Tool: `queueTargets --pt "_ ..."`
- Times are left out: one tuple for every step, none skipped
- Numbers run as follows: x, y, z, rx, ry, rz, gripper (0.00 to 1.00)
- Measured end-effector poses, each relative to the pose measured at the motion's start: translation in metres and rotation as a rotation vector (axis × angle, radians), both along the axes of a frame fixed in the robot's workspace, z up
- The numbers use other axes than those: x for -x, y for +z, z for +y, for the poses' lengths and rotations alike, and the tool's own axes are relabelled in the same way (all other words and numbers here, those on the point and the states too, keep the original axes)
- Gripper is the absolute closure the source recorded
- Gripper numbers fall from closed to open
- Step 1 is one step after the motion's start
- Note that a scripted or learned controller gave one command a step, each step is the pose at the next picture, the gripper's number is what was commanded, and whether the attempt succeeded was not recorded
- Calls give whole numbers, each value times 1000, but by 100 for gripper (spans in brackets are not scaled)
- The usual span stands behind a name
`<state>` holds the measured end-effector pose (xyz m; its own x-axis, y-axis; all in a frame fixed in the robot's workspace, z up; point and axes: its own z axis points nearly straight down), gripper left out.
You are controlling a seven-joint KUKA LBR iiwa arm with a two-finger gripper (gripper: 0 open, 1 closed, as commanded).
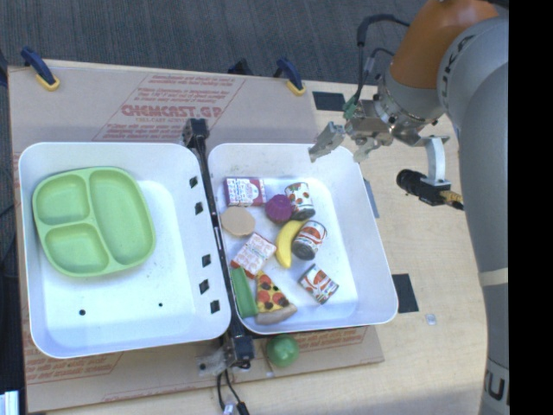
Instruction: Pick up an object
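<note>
Hovering item one: gripper, fingers spread, nothing between them, over the far right rim of the right bin. I judge the risks as clipping that rim on descent, or closing on two crowded pieces together. Arm: reaches in from the right, wrist bent leftward. Stock: banana, cans, pizza slice, clustered mid-bin. Left bin: green tray.

From here I see even, bright light with soft shadows only. The white bins glare a little, washing out their rims at lower left. The picture is slightly soft overall; small labels are unreadable. The arm at upper right looks mildly blurred.
</note>
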<state>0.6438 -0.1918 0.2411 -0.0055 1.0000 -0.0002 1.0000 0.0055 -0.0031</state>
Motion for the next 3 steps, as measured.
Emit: queueTargets --pt "0 0 0 0 0 0 0" --pt "0 0 0 0 0 0 0" --pt "0 0 0 0 0 0 0"
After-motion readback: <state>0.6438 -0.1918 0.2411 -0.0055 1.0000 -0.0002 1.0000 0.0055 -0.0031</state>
